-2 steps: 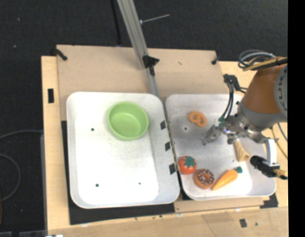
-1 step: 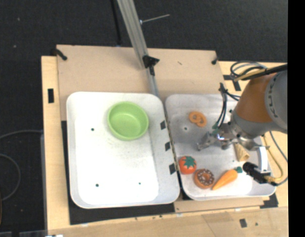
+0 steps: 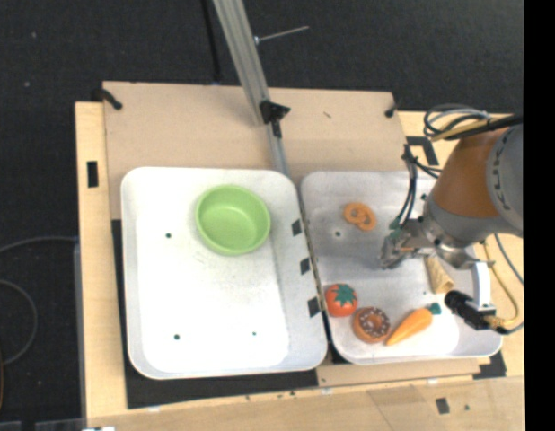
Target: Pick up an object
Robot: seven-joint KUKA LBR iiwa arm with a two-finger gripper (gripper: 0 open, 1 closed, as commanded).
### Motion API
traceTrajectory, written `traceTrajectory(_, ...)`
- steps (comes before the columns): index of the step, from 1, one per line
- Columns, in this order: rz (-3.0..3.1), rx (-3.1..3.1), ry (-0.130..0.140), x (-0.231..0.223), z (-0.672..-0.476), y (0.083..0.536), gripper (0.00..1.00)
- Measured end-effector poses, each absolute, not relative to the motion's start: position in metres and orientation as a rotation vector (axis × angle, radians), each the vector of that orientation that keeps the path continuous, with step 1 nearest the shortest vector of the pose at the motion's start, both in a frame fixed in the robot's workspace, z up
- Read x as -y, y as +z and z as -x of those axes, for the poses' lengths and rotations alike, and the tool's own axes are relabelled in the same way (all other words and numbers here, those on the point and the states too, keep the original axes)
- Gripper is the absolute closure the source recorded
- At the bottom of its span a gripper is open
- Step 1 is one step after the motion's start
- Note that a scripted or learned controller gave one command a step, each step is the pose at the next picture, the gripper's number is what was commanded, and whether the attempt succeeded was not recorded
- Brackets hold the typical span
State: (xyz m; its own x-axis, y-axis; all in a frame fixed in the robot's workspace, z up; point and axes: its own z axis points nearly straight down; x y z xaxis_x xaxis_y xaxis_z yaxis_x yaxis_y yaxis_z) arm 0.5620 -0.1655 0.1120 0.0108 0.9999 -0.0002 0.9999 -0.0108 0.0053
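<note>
Two white bins (image 3: 152, 268) (tan bench (image 3: 188, 124), dark floor (image 3: 44, 43))

Wooden bench (image 3: 93, 241) on dark floor (image 3: 44, 43)

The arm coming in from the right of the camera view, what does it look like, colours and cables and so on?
The arm is grey, with a broad orange band above the wrist. Black cables loop beside the band. Below the band sits a darker metallic gripper over the right bin, too small and blurred for finer detail.
</note>
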Motion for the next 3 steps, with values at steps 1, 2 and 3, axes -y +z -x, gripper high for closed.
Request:
traceTrajectory(1,-2.212,-2.22,0.007,0.162,-0.572,0.171,1.0)
traceTrajectory(2,-2.216,-2.223,0.001,0.16,-0.581,0.217,1.0)
traceTrajectory(3,-2.211,-2.225,0.005,0.161,-0.582,0.253,1.0)
